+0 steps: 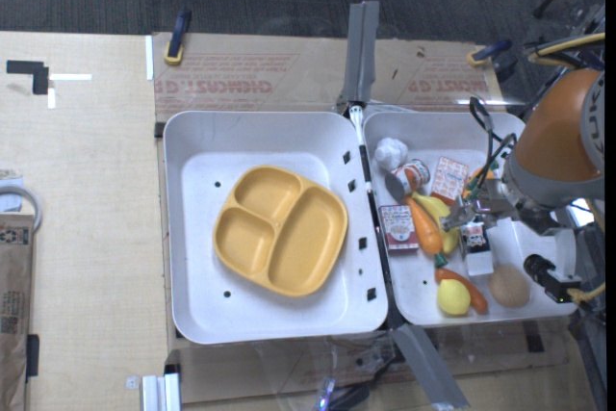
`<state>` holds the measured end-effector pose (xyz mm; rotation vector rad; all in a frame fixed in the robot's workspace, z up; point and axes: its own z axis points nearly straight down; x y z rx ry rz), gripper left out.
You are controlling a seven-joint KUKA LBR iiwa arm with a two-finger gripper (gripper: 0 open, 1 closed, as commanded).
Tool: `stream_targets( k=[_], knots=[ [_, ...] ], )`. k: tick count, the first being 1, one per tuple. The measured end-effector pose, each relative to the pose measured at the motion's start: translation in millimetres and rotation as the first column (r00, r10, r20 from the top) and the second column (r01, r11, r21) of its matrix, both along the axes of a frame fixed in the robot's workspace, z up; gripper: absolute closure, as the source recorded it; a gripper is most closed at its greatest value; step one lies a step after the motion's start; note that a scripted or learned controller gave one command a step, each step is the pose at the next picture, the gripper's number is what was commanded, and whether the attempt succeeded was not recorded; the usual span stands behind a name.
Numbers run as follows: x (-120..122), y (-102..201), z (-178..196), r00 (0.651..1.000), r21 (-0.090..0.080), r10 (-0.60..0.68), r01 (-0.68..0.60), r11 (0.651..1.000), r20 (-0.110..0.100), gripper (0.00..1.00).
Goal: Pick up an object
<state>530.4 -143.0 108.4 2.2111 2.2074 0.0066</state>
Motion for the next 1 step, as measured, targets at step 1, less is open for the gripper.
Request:
stream_targets(
  k=[1],
  knots=[
    [16.2,79.6,117.0,1.000,0.008,0.006,-0.006,1.000,-0.017,1.00]
  ],
)
